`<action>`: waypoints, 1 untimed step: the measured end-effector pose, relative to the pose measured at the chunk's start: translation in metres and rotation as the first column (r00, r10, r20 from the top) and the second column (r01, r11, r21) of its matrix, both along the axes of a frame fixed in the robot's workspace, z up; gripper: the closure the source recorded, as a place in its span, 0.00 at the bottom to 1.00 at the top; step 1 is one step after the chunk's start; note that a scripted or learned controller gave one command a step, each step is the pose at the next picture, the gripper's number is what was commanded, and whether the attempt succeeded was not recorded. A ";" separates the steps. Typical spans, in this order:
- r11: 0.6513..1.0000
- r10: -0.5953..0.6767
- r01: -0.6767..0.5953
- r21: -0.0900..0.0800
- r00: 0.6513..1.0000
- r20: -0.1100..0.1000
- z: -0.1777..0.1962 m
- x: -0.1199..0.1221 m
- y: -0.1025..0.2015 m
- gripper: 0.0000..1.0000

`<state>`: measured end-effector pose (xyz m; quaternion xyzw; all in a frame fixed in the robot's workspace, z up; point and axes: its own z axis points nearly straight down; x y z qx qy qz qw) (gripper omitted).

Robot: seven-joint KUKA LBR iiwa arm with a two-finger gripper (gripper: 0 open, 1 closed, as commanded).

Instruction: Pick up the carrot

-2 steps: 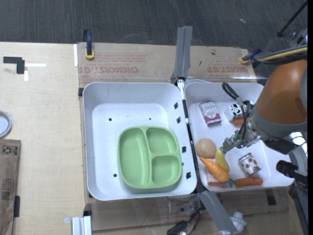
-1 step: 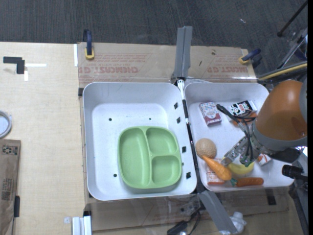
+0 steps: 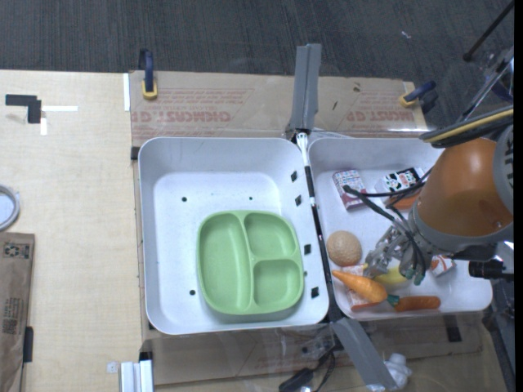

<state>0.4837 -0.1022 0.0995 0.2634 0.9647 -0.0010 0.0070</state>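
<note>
Clutter fills the right bin [image 3: 482,296], where the carrot [image 3: 359,284] lies tilted near the front wall, its thick end towards the divider between the two bins. Just behind the carrot sits a tan egg-shaped ball [image 3: 344,247], and just beside its tip lie a small yellow piece [image 3: 393,277] and a second, thinner orange stick [image 3: 417,303] along the front edge. The gripper [image 3: 395,256] hangs low over this cluster, close above the carrot's narrow end; whether its fingers are spread or pressed together cannot be told, and nothing can be seen pinched between them. The arm's orange band [image 3: 462,190] covers the bin's right part. Two small printed packets [image 3: 350,188] rest near the back wall. The left bin [image 3: 155,219] holds a green divided plate [image 3: 249,261], with bare white floor around it on the left and back.
</note>
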 end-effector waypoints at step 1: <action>0.992 -0.124 0.124 0.006 0.992 -0.011 -0.008 -0.001 -0.042 0.00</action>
